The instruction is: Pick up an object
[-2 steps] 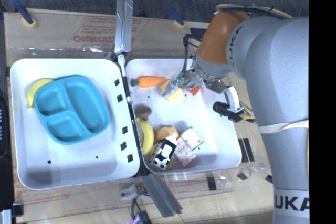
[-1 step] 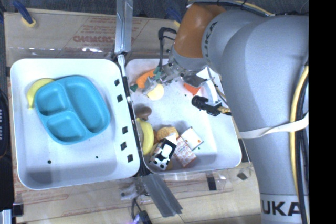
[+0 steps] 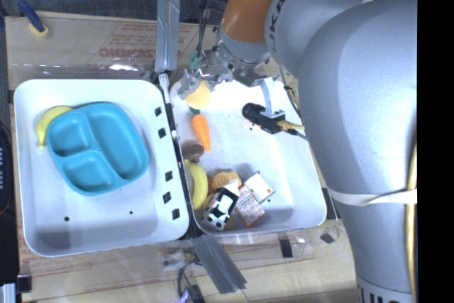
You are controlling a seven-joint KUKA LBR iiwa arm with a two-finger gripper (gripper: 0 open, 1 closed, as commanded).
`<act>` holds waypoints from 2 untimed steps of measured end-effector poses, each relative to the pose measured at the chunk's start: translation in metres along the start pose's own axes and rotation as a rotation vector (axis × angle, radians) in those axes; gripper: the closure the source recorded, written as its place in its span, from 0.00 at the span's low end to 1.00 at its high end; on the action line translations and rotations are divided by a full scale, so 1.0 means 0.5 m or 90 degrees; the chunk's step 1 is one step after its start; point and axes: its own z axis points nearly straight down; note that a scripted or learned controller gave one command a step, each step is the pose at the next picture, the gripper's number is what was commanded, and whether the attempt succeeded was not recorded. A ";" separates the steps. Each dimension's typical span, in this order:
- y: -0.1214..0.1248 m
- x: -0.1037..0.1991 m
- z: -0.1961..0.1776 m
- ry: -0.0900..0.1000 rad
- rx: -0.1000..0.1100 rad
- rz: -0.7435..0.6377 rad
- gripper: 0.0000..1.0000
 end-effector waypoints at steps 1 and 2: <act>-0.138 -0.068 0.010 0.001 0.008 -0.132 1.00; -0.066 0.062 -0.009 0.001 0.006 -0.077 1.00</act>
